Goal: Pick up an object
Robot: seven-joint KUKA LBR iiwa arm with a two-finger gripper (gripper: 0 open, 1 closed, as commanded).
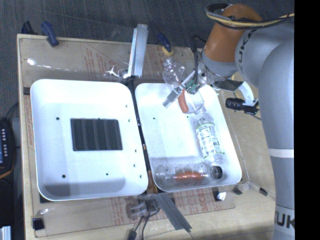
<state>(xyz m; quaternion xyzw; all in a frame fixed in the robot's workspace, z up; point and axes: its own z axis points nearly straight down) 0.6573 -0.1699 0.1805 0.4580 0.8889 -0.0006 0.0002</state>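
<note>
**Two bottles low, one at the far rim**

Camera view: the gripper (184,91) hangs over the right bin (155,134), fingers parted around an orange piece beside a clear bottle (173,74) at the far rim. This looks like the grasp; next comes closing and lifting straight up, away from that wall. Mid-bin is open.

Clear bottle w/ orange bit (177,81) tilted at right bin's (160,134) top edge, two more clear bottles (207,139) lying inside.

Wooden bench (30,54) with two white bins, left (50,91) and right (155,134), side by side.
</note>
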